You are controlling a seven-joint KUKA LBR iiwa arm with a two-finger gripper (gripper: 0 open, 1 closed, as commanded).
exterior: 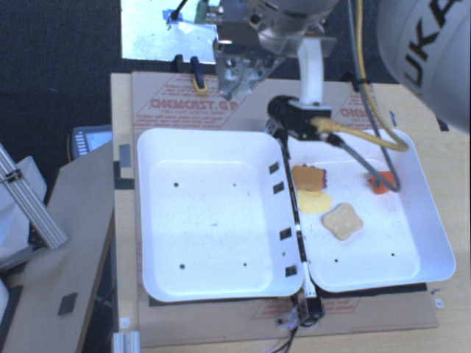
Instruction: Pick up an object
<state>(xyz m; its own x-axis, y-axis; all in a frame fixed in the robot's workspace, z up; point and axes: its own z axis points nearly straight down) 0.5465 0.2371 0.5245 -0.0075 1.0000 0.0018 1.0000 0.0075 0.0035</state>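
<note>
Hovering high behind the bins, the tool (pixel 237 76) gives no clear sight of its grip state. Below and right of it lies a toast-shaped toy (pixel 342 220): probably light and stiff; take its opposite edges.

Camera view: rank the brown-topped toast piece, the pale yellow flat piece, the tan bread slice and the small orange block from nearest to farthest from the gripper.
Gripper hangs above the bins' far edge.
1. Brown-topped toast piece, right bin, far left corner.
2. Pale yellow flat piece, just below it.
3. Tan bread slice and small orange block, toward the right: too close to call.
</note>
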